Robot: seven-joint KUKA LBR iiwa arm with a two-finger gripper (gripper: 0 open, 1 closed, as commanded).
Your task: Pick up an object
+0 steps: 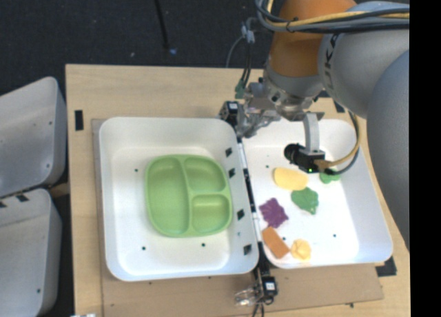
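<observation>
The right bin [344, 236] holds several small toy pieces. A yellow one [289, 178] lies near its middle, with a green one [305, 200] just below it and a smaller green one [329, 176] to the right. A purple piece [273, 212] sits by the bin's left wall. An orange piece [275, 242] and a pale yellow piece [300, 248] lie at the front left corner. My gripper [256, 119] hangs over the far left corner of the right bin, next to the divider, well behind the pieces. I see nothing held in it.
A green divided tray [187, 195] lies in the left bin [124, 240]. A black block with a green light [304, 157] and its cable hang from the arm just behind the yellow piece. The grey arm [365, 54] covers the right bin's far right.
</observation>
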